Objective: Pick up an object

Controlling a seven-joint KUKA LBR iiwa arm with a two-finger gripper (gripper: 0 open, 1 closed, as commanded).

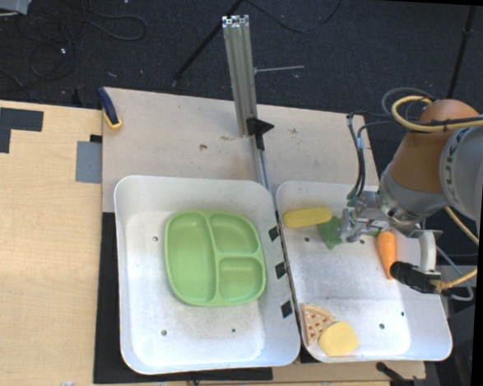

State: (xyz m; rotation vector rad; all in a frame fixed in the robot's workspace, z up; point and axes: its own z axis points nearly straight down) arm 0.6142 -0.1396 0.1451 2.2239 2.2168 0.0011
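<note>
My gripper [352, 229] is low in the right bin [429, 345], near its back edge. Just to its left lies a small green object [331, 234], touching or nearly touching the gripper. A yellow corn cob [307, 217] lies left of that. An orange carrot [386, 249] lies to the gripper's right. At the front of the bin sit a waffle-patterned piece [314, 320] and a round yellow object [338, 338]. I see nothing clearly held.
The left bin [132, 337] holds a green divided plate [215, 257]. A metal post [240, 72] rises behind the bins. Black clips [281, 269] sit along the wall between the bins. The arm's grey and orange body [429, 164] hangs over the right bin's back right corner.
</note>
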